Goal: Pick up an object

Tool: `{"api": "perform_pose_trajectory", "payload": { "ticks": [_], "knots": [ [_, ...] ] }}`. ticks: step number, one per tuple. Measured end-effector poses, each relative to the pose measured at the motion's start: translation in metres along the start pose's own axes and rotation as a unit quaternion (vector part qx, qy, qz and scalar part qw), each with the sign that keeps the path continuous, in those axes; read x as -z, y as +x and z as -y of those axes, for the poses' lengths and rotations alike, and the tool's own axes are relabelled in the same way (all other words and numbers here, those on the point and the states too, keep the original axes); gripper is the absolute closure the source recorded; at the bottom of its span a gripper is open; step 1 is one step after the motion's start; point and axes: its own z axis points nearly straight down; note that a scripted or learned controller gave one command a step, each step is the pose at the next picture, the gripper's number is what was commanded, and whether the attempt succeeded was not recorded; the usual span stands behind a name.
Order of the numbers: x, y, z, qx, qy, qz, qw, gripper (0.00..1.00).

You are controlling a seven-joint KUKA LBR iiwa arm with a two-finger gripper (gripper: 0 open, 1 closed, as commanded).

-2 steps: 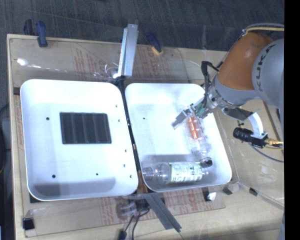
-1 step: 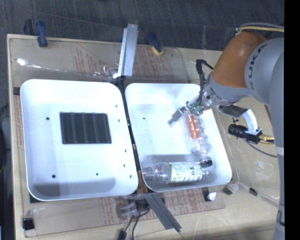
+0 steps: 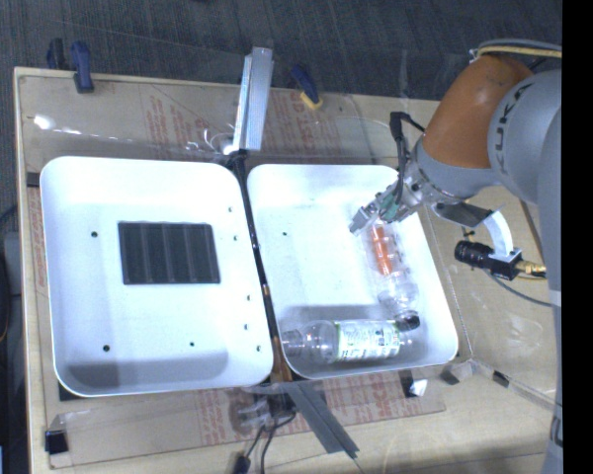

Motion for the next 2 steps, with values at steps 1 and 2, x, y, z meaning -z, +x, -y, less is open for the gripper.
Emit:
{"api": "perform_pose_trajectory", "payload": {
  "ticks": [1, 2],
  "knots": [
    [-0.091, 0.008, 0.015, 0.037, 0.004, -0.004, 0.9993, 1.00],
    [-0.091, 0.020, 0.015, 0.066, 0.004, -0.005, 0.9978, 1.00]
  ]
}}
